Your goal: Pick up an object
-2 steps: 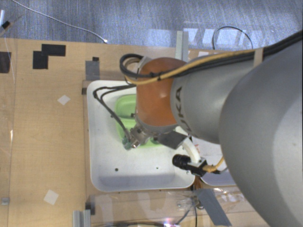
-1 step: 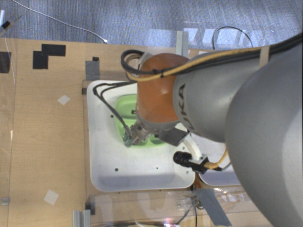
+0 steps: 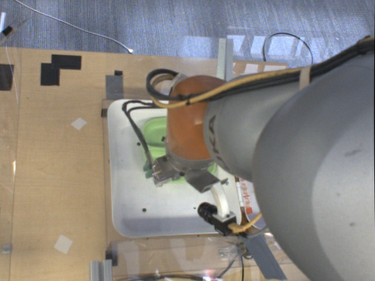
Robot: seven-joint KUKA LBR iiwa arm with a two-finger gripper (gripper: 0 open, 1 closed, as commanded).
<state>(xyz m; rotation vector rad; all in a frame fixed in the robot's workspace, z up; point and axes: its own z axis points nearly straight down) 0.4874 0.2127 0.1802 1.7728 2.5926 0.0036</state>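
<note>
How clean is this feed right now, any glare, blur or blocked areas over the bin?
Camera view: the arm looms close to the lens, soft and out of focus, blocking the right side; the white bin is evenly lit, with soft shadow under the wrist; the green object is mostly covered; pale reflections streak the bottom edge.

Grey arm (image 3: 304,157) with an orange band (image 3: 187,119)

Its thick rounded links were smooth grey; dark lettering ran beside the band. Black cables (image 3: 161,84) looped near the band, and a tan cable (image 3: 263,78) ran along the arm's upper side.
</note>
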